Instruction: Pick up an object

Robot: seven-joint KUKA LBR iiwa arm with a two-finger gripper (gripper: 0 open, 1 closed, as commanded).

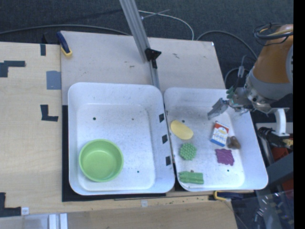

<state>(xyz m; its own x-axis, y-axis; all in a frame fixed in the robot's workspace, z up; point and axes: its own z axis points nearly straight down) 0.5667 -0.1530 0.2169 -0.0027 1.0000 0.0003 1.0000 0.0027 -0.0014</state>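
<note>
The right bin (pixel 190 97) holds a yellow oval piece (pixel 181 130), a round green bumpy piece (pixel 188 151), a long green piece (pixel 191 177), a purple piece (pixel 224 156), a small brown piece (pixel 233 142) and a white, red and blue carton (pixel 219 134). My gripper (pixel 217 109) hangs over the bin's upper right part, above and just left of the carton. Nothing shows between its fingers.
A green bowl (pixel 101 160) sits in the front left of the left bin (pixel 114 97). A grey metal pole (pixel 138 27) slants down to the bins' back edge. Cables lie on the dark floor behind the bench.
</note>
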